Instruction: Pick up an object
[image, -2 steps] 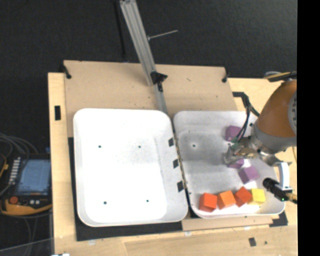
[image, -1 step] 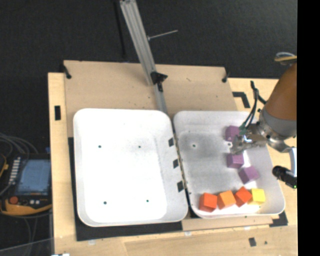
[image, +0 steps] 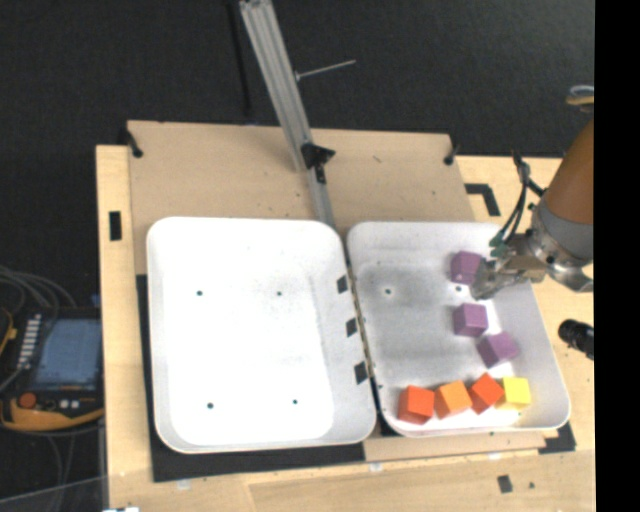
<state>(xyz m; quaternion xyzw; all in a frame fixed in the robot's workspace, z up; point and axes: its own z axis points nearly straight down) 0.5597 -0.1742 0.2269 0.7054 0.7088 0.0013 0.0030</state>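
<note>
Your tool (image: 487, 280) sits at right of frame over the right bin (image: 400, 300), just beside the top purple block (image: 464, 266); can't tell its grip. Two more purple blocks (image: 470, 319) below it. Orange, red, yellow blocks (image: 455, 398) along the bin's lower edge.

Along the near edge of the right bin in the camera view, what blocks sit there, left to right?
Red-orange block → orange block → red block → yellow block. All four lie in a row against the right bin's near wall.
</note>
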